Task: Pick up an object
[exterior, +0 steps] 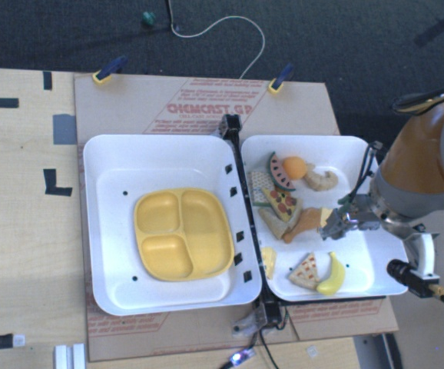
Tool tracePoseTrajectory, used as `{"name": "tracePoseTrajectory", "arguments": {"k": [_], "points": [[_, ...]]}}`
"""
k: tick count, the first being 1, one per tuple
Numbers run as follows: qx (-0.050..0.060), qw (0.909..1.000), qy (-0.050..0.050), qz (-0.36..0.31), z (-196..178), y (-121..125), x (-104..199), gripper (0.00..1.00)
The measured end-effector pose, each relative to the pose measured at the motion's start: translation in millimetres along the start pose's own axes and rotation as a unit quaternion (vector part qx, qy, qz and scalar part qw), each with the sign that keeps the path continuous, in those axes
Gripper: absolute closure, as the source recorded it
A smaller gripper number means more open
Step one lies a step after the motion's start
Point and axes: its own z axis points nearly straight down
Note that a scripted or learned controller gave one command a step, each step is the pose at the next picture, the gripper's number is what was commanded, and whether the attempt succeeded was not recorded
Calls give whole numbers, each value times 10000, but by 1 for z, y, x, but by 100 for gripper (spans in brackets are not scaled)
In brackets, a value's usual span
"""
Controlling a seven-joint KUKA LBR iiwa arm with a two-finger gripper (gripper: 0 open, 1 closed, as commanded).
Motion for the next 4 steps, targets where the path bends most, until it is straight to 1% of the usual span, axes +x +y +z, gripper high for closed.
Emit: {"name": "tracePoseTrajectory", "arguments": {"k": [1, 2, 3, 4], "points": [[-4, 10000, -1, -2, -46, 1, 0, 100], [16, 10000, 11, -28, -50, 3, 54, 100], [16, 10000, 8, -29, -53, 25, 106, 100], [29, 10000, 0, 2, -48, 16, 114, 100]]}}
